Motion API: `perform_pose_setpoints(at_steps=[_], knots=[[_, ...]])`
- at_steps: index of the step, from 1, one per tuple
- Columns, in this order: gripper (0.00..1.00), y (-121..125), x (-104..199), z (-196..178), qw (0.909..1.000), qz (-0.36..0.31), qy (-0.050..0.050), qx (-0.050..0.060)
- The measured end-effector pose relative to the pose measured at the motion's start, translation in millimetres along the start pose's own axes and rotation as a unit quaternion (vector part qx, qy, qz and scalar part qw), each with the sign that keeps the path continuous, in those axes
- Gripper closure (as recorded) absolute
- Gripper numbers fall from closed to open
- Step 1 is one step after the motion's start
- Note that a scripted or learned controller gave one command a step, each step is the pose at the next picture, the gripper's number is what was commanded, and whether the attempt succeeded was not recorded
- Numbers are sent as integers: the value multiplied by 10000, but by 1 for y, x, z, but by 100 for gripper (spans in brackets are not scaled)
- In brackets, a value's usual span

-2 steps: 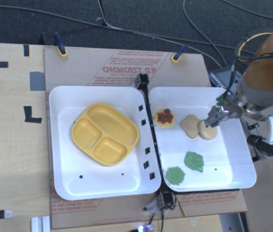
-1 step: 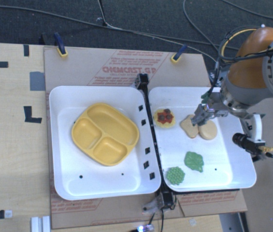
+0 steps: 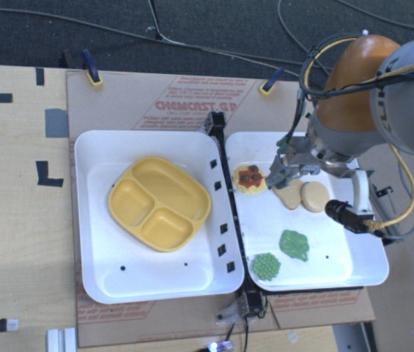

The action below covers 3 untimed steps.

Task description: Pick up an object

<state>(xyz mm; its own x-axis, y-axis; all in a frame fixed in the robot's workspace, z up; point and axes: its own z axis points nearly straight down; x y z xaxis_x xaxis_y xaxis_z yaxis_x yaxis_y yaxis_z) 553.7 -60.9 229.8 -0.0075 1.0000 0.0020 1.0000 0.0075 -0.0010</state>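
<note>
The right bin (image 3: 353,270) holds a small pizza-like toy (image 3: 250,179) with red toppings at its upper left, a tan bread-like piece (image 3: 289,195) and a pale round bun (image 3: 314,196) near the middle. A green leafy toy (image 3: 294,244) and a green dotted round toy (image 3: 266,266) lie toward the front. My gripper (image 3: 283,174) hangs low over the bin, between the pizza toy and the tan piece, just above the tan piece's upper edge. Nothing shows between its fingers.
The left bin (image 3: 93,270) holds a yellow divided plate (image 3: 160,202), tilted diagonally. A black divider strip (image 3: 225,196) runs between the two bins. The arm's grey and orange body (image 3: 360,86) covers the right bin's upper right part.
</note>
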Motion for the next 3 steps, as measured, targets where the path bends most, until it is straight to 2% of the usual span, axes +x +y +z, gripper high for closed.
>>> perform_pose_setpoints(at_steps=[1, 3], knots=[[100, -12, 48, 9, 10000, 9, -4, 16], [100, -18, 151, 24, 10000, 3, -7, 16]])
